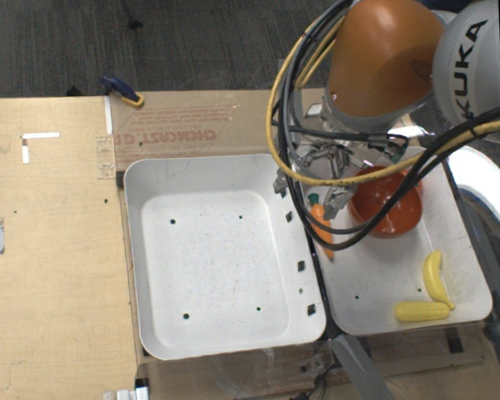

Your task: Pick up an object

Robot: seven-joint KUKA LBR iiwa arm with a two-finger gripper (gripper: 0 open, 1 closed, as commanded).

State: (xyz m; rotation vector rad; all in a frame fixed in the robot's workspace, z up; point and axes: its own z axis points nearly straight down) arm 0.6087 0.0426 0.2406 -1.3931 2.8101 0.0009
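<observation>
The gripper (332,178) hangs over the right bin's (381,309) far-left corner, beside a red bowl (390,206). Its jaw state can't be told. A banana (436,277) lies near the right edge.

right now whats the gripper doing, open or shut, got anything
Gripper: cannot be told. It is low in the right bin, beside the red bowl, and cables cover it.

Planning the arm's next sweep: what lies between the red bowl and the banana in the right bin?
In the camera view, bare white bin floor separates the red bowl from the banana; nothing sits between.
</observation>
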